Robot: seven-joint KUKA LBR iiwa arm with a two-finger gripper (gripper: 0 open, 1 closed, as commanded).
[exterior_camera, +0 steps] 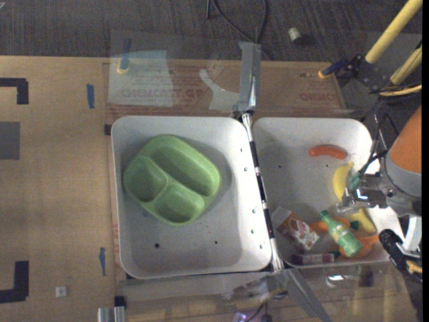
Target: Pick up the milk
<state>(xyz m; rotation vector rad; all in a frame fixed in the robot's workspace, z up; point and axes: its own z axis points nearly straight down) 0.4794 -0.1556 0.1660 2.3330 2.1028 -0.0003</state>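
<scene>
The milk is a small brown and white carton lying on its side near the front left of the right bin. My gripper hangs over the right side of that bin, above a yellow banana. It is well to the right of the carton and a little further back, and apart from it. A green bottle lies between the carton and the gripper's side of the bin. The grey arm with its orange band enters from the right.
An orange-red sausage lies at the back of the right bin. An orange piece and a small dark stick lie near its front wall. The left bin holds a green divided plate.
</scene>
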